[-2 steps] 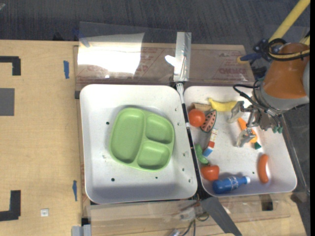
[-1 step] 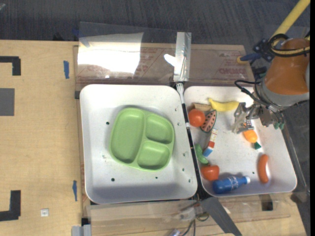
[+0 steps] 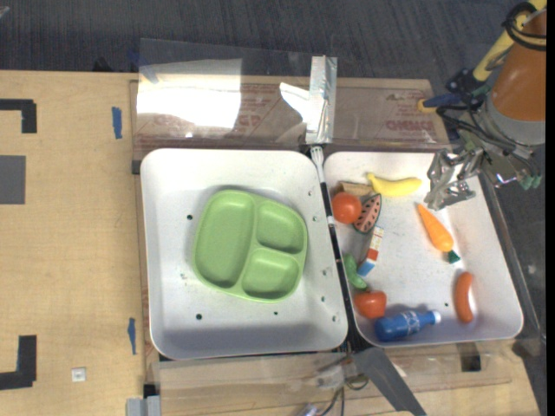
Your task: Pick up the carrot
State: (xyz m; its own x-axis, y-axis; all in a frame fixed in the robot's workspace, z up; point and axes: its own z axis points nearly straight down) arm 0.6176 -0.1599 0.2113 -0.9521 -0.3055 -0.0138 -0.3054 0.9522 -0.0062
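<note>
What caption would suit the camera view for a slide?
Gripper above the right white bin, near the orange carrot lying among toy foods; green divided plate in the left bin.

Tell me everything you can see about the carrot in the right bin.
The carrot is a small toy, bright orange with a smooth, plastic-like look and a short green stub at its lower end. It lies flat on the floor of the right bin, slanted, its orange end pointing up-left toward the gripper, which hangs just above it. Whether they touch cannot be told. The banana and the sausage lie apart from it.
</note>
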